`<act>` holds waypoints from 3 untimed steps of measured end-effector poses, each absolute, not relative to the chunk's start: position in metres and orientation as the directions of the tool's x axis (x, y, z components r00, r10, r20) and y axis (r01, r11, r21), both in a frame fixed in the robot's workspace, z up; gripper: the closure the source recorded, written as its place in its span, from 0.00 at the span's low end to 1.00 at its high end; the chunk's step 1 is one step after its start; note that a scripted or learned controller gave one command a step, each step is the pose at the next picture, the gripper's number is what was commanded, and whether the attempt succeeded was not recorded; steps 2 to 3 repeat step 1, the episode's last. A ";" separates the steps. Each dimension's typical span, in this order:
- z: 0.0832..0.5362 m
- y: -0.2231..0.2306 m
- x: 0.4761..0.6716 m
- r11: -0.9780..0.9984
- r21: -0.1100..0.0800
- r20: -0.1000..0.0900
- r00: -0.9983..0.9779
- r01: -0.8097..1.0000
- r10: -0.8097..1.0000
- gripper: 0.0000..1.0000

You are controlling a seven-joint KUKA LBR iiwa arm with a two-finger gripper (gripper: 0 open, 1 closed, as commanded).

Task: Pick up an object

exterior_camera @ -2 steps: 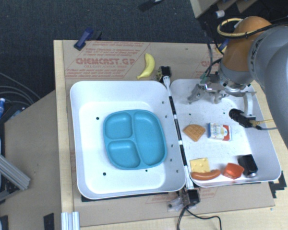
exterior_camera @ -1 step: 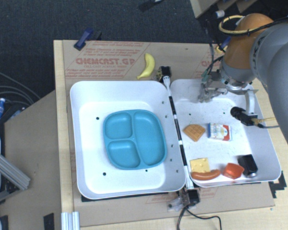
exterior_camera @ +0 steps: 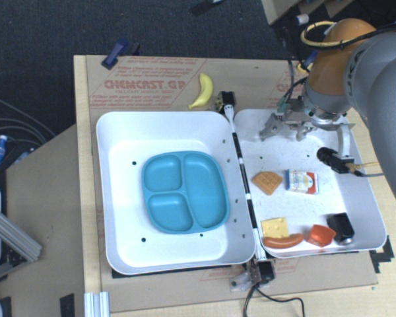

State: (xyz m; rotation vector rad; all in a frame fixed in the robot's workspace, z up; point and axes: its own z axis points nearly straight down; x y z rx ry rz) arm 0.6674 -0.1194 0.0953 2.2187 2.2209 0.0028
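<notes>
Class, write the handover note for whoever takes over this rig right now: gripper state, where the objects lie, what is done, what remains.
Gripper: open, holding nothing, at the far end of the right bin.
In that bin: cracker, small carton, cheese slice, sausage, red piece, black block.
Left bin: blue divided plate.
Banana lies on the bench beyond the bins.
Done: nothing picked.
Left: choose an object, descend, grasp, lift.
</notes>
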 end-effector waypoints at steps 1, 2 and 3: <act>0.084 -0.131 0.591 -0.001 -0.002 0.000 0.001 1.000 1.000 0.00; 0.084 -0.131 0.591 -0.001 -0.002 0.000 0.001 1.000 1.000 0.00; 0.084 -0.131 0.591 -0.001 -0.002 0.000 0.001 1.000 1.000 0.00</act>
